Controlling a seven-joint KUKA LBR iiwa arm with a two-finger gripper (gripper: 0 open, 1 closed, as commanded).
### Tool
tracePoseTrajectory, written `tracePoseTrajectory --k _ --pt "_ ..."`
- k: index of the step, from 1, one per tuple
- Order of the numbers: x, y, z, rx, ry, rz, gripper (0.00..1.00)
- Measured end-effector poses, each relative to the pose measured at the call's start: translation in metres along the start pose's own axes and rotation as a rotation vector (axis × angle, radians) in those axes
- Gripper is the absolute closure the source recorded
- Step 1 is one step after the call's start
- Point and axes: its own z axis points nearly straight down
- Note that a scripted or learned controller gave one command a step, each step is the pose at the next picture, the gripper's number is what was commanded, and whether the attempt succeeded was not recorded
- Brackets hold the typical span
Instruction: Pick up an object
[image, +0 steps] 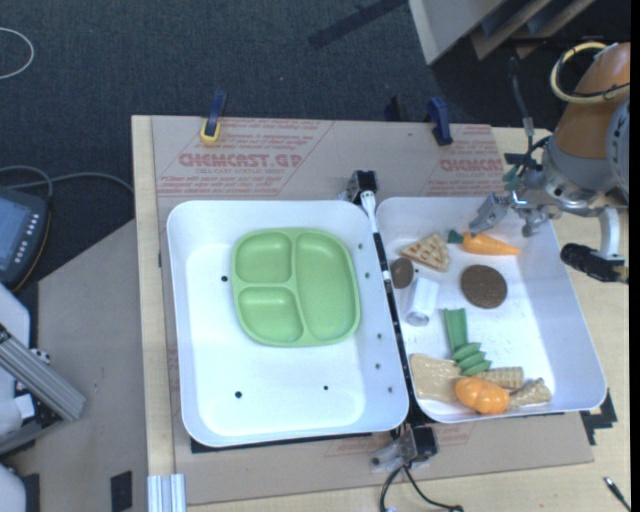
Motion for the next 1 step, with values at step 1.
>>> tracePoseTrajectory --k 1 --pt "0.0004 0.0031 0.0405 -0.011 -0.002 -0.001 0.00"
